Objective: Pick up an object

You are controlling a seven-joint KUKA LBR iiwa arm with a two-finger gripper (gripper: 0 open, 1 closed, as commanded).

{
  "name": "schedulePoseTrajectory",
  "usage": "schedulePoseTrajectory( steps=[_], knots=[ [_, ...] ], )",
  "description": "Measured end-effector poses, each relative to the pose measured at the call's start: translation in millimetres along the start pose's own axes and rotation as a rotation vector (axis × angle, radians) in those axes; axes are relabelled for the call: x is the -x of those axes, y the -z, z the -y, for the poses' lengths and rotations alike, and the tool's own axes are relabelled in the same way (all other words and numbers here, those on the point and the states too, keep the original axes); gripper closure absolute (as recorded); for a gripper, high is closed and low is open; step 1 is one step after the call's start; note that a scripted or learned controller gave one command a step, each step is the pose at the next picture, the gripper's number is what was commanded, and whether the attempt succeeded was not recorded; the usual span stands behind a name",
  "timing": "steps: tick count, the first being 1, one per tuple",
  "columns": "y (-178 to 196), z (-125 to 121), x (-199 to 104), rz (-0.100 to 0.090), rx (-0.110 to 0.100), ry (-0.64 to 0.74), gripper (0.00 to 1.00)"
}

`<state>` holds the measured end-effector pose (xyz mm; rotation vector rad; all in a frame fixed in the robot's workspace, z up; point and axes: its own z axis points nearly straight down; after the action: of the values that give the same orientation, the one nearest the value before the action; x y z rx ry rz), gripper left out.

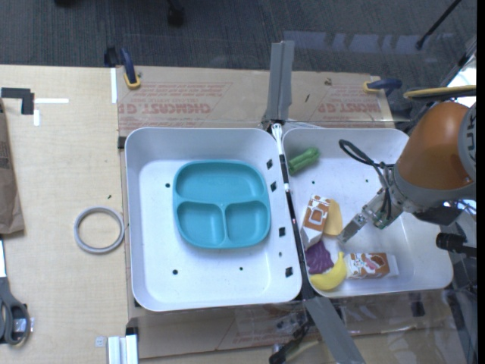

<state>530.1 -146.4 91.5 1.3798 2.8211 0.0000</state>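
White right bin is holding the goods – orange-white carton, purple thing, banana, green piece, flat packet | claw is hanging just right of the carton – can't tell its state | teal tray is sitting in left bin

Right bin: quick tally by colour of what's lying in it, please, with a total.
Green: 1, the green item near the divider
Orange-and-white: 2, one box mid-bin, one packet at the near wall
Purple: 1, the purple item
Yellow: 1, the yellow item touching the purple one
Total: 5
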Motion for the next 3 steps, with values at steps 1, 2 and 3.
schedulePoseTrajectory(
  steps=[1,2,3],
  knots=[
    [2,-56,-10,0.009,0.001,0.340,0.00],
    [12,-56,-10,0.010,0.003,0.335,1.00],
    [100,-113,1,0.001,-0.001,-0.072,1.00]
  ],
)
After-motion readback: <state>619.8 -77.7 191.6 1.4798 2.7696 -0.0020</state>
